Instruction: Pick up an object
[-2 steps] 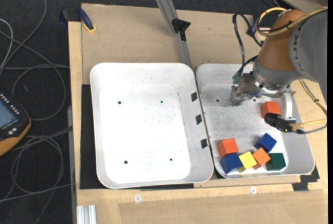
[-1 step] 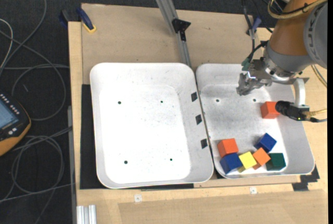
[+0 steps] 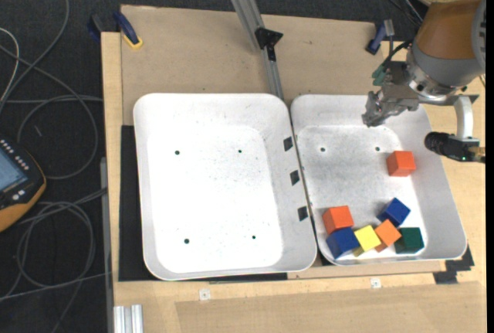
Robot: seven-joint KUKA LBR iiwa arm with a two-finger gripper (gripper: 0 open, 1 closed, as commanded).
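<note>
Overhead, the claw (image 3: 376,117) hangs above the right bin (image 3: 340,140); its grip state I cannot tell.

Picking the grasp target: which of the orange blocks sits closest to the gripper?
The lone orange block in the right bin, below the gripper. The other two orange blocks sit in the cluster at the bin's near edge.

We reached in from the right, wrist bent downward, our gripper (image 3: 376,113) hanging low and pointing down and left.
</note>
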